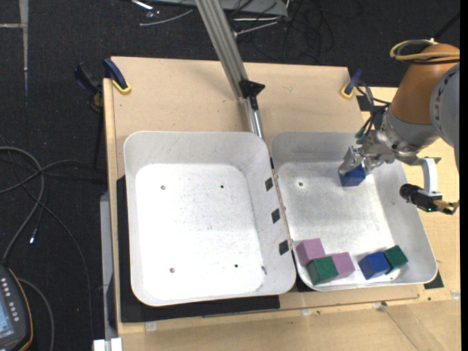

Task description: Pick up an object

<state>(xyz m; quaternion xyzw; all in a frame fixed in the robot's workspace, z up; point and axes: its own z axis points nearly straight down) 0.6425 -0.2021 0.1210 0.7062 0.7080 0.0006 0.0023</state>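
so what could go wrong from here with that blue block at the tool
1. The blue block sits at the tip of the tool above the right bin. How firmly it is held cannot be told, so it may slip out and drop back.
2. If it drops, it could roll toward the cluster near the front rim: purple block, green block and their neighbours, crowding later picks.
3. The tool works close to the bin's far wall, so a sideways move might clip it.

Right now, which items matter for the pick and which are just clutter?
Job:
gripper
blue block at its fingertips
right bin
purple blocks
green blocks
second blue block

Lying about:
left bin
clamps
floor cables
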